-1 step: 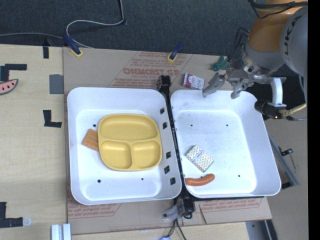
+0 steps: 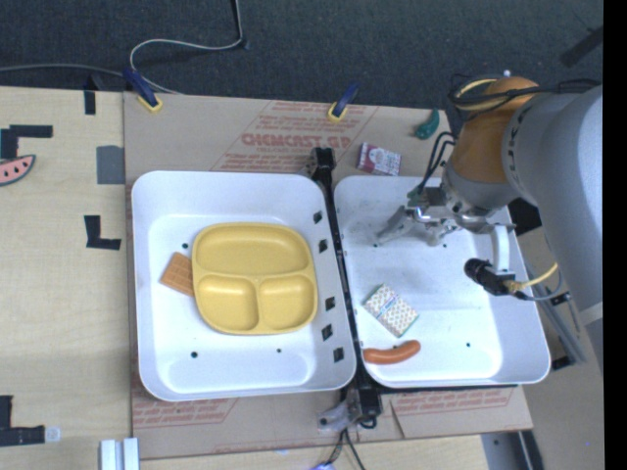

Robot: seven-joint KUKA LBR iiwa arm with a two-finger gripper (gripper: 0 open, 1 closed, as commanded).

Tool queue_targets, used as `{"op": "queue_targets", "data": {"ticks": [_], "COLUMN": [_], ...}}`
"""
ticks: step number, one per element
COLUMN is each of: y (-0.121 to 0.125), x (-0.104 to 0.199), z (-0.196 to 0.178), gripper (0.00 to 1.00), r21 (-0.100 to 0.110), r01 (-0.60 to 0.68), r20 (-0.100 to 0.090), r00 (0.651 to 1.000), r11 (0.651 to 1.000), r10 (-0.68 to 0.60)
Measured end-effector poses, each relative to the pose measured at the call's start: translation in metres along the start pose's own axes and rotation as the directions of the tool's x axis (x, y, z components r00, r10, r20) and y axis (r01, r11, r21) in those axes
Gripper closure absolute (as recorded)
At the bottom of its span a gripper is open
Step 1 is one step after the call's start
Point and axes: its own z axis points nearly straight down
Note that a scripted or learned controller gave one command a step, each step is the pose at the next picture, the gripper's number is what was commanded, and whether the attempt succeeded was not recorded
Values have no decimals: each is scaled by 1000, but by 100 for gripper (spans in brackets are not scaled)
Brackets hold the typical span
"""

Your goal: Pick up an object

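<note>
My gripper (image 2: 412, 231) hangs over the upper middle of the right bin (image 2: 509, 346), below the orange-banded wrist. Its fingers (image 2: 390, 229) are spread apart, open, with bare bin floor between them. A small patterned white box (image 2: 392, 309) lies tilted on the bin floor below the gripper, apart from it. An orange sausage (image 2: 392, 352) lies near that bin's front edge. In the left bin (image 2: 157, 360), a yellow divided plate (image 2: 257, 276) rests flat, and a brown waffle-like piece (image 2: 176, 274) sticks out from under its left side.
A small red and white packet (image 2: 378, 159) lies on the cardboard behind the right bin. Clamps (image 2: 145, 92) hold the cardboard's back edge, and a green clip (image 2: 427, 123) sits near the arm. A black divider (image 2: 331, 262) runs between the bins.
</note>
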Motion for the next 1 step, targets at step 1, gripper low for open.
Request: {"op": "queue_targets", "data": {"ticks": [1], "y": [1], "x": [-1], "z": [-10], "gripper": [100], "r21": [-3], "r01": [0], "r20": [2], "r00": [1000], "r11": [1000], "r10": [0]}}
